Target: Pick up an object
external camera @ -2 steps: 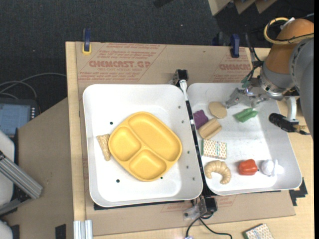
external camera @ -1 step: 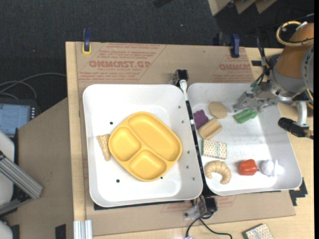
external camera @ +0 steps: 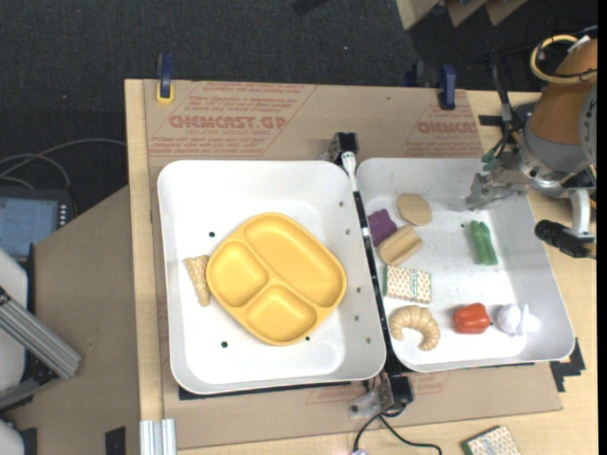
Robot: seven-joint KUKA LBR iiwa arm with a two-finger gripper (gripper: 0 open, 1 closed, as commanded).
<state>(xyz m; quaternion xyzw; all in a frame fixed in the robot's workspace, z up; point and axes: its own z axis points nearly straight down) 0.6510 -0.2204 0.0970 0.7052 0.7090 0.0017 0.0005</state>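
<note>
At the bottom of the right bin (external camera: 541, 282) lie a croissant (external camera: 415, 325), a red pepper (external camera: 470, 318) and a white lump (external camera: 510, 318), packed close — a grab there may nudge a neighbour or close on nothing. Higher up sit a patterned packet (external camera: 409, 283), a tan loaf (external camera: 399, 245), a purple piece (external camera: 380, 224) and a round biscuit (external camera: 413, 209). The green stick (external camera: 484, 242) stands apart, just below the claw (external camera: 491, 186) at upper right, whether spread or closed I cannot tell; it looks the likeliest pick. The yellow plate (external camera: 275, 277) fills the left bin (external camera: 180, 197).

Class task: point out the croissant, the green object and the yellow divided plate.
croissant (external camera: 415, 325), camera view, middle of its curved body.
green object (external camera: 484, 242), camera view, mid-length.
yellow divided plate (external camera: 275, 277), camera view, central ridge.
</note>
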